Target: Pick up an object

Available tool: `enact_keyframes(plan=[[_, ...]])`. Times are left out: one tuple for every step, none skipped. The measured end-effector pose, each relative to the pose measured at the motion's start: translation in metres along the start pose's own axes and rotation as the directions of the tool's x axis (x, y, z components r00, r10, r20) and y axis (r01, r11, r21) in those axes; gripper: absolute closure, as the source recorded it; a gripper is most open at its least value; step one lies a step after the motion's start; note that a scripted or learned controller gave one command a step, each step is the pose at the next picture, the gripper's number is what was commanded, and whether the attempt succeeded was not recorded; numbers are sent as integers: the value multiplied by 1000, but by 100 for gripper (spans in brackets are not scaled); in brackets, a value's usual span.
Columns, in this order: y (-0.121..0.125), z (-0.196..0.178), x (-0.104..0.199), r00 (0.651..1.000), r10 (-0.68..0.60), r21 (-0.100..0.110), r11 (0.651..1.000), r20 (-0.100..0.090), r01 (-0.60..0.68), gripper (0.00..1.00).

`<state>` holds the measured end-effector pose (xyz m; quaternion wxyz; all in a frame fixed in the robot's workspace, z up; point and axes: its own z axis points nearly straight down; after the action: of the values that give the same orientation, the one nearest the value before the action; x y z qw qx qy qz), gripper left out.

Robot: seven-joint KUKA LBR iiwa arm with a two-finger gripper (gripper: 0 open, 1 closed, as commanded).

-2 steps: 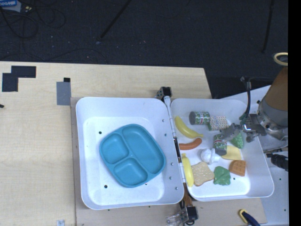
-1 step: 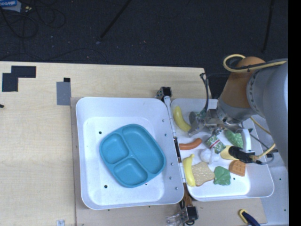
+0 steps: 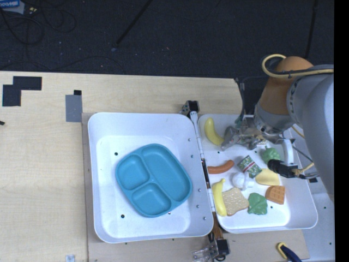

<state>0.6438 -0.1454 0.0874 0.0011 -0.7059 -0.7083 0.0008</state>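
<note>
The gripper [image 3: 238, 137] hangs over the far part of the right bin [image 3: 305, 214], near its far-left corner; whether it is wide, narrow or holding anything cannot be told, as its metal parts blur together. The arm [image 3: 305, 100] comes in from the right, covering that bin's far-right corner.

A banana [image 3: 212, 131] lies just left of the gripper, close to the bin's left wall, apart from it or barely so. A sausage [image 3: 220, 167] lies nearer than the gripper, toward the bin's middle left. Beside it to the right is a small can [image 3: 248, 165], tilted, with a white lump [image 3: 239, 179] just below. Along the left wall toward the near edge lies a second yellow piece [image 3: 218, 197], touching a slice of bread [image 3: 235, 201]. Right of the bread sits a green piece [image 3: 257, 203], then a waffle [image 3: 275, 194] and a yellow wedge [image 3: 267, 177] above it. Another green piece [image 3: 271, 155] lies near the arm's side.

The left bin [image 3: 101, 146] carries a blue divided plate [image 3: 152, 179] at its middle.
</note>
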Motion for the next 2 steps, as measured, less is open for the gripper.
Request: enact_keyframes(plan=[[-48, -1, -21, 1000, 3, -1, 1000, 0, -3, 0], [-47, -11, -21, 1000, 3, 0, 1000, -2, -3, 100]])
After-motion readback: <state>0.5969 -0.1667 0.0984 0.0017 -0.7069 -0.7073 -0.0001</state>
